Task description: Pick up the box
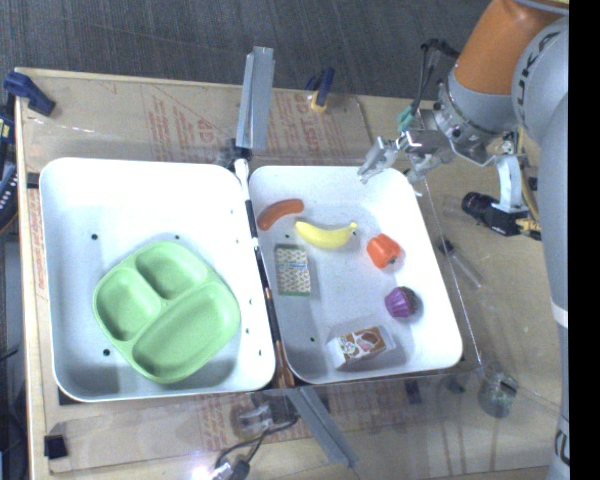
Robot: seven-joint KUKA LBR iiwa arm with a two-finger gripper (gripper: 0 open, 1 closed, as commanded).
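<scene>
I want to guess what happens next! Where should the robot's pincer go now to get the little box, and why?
Probably it should travel toward the near end of the right white bin and stop above the small printed carton box. The pincer hangs over that bin's far rim, holding nothing, while the box lies flat by the near wall, with a purple round toy close beside it.
</scene>
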